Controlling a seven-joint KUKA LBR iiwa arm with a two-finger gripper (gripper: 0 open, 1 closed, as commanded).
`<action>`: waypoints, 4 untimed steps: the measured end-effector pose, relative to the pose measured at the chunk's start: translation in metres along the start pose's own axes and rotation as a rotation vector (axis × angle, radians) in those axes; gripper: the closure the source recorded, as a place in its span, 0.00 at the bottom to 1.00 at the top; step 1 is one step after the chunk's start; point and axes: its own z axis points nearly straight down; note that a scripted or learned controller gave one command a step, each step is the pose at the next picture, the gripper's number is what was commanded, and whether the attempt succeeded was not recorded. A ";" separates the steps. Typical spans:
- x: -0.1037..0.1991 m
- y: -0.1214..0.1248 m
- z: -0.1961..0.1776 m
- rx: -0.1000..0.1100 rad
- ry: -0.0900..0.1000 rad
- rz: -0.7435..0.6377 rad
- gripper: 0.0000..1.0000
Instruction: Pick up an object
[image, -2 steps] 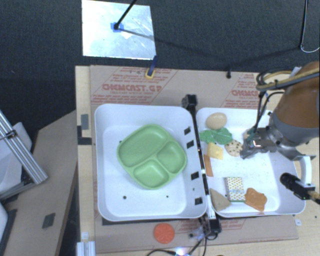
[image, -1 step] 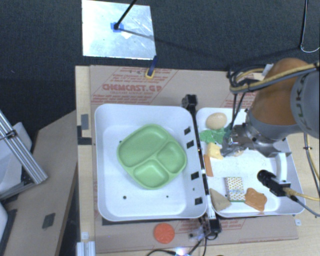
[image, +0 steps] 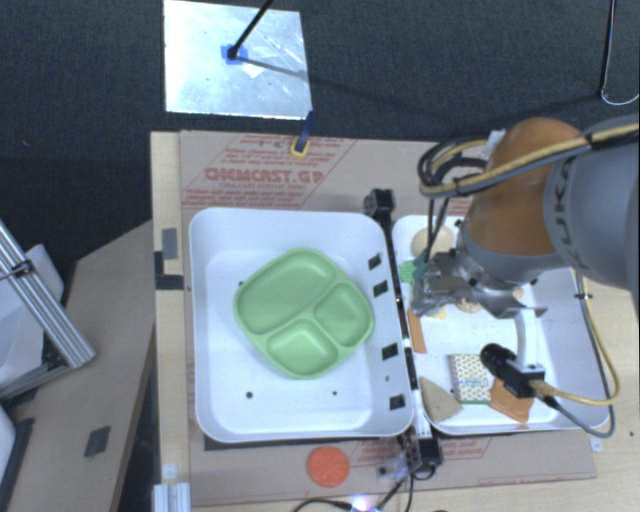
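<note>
Nearest the camera, an orange disc (image: 328, 464) lies on the cardboard sheet (image: 260, 165) in front of the bins.

Next comes the right bin (image: 568, 345), where the things to pick up are. Along its near side lie a tan wedge (image: 440, 399), a small patterned square packet (image: 470, 378) and an orange-brown flat piece (image: 510, 405), all close together. None of them looks lifted. A black cable plug (image: 508, 370) hangs over them from the arm.

Beside it, the left bin (image: 225, 400) holds a green divided plate (image: 303, 312), lying flat in the middle.

A bit farther back in the right bin, the gripper (image: 432, 295) is low down near the wall between the two bins. A little green thing (image: 407, 270) sits just beside it, and a thin orange strip (image: 417, 335) lies near that wall. The arm (image: 550, 205) covers the gripper from above, so I cannot tell how it is set or if it has anything.

My guess is the job is not done yet. The gripper is down among the things, but nothing shows in its grip, and the lift is left to do.
</note>
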 end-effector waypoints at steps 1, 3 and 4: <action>0.054 0.003 0.007 0.000 0.000 0.000 1.00; 0.099 0.001 -0.011 0.001 -0.002 0.004 1.00; 0.100 0.006 -0.014 -0.001 -0.001 0.003 1.00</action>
